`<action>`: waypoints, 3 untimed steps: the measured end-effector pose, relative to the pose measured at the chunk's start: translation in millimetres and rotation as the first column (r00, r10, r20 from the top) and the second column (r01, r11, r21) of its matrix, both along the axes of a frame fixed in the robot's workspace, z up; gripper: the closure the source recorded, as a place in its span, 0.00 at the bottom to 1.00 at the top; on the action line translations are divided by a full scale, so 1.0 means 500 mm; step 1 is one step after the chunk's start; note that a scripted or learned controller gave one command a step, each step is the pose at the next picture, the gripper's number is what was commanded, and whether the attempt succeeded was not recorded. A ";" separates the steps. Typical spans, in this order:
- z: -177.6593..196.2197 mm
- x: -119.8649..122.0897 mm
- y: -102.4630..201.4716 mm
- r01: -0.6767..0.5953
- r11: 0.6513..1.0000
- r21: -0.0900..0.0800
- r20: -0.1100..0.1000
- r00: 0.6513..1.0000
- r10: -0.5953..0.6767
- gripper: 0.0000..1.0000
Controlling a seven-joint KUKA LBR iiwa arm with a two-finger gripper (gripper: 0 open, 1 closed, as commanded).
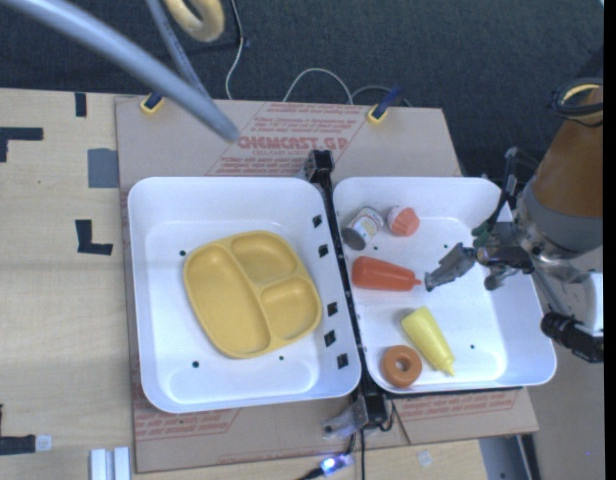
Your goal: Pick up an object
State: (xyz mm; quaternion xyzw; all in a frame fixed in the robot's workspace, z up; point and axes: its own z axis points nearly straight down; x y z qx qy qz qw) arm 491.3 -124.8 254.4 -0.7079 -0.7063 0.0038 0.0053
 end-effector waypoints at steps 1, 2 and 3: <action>0.011 0.004 0.001 -0.004 1.000 -0.002 0.012 1.000 0.004 0.00; -0.113 -0.005 0.014 -0.003 1.000 -0.001 0.005 1.000 0.003 0.00; -0.202 -0.015 0.012 -0.002 1.000 -0.001 0.006 1.000 0.002 0.00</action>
